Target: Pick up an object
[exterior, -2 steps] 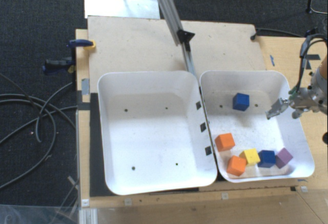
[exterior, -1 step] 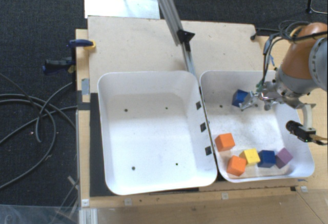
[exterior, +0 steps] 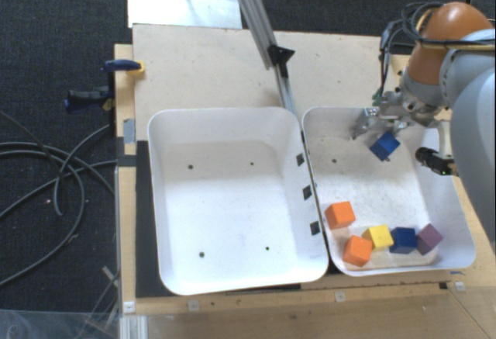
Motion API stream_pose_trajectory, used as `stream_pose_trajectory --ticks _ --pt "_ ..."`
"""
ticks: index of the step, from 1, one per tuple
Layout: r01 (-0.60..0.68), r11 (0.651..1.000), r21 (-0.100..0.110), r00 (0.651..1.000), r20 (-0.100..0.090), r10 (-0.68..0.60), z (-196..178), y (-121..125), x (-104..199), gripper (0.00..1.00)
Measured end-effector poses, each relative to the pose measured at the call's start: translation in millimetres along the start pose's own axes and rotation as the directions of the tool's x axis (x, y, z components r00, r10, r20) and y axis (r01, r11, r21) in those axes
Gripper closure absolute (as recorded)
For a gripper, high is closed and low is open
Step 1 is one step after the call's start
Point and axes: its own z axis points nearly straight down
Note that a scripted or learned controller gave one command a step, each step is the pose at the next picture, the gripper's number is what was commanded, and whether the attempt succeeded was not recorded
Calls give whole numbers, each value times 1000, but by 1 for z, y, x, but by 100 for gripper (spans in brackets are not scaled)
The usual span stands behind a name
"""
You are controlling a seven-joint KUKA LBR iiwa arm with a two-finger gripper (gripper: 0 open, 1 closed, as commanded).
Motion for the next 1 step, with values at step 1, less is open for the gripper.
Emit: stream_pose_trajectory --ticks 1 --pt "-7 1000 -11 1000 0 7 1 -46 -1 0"
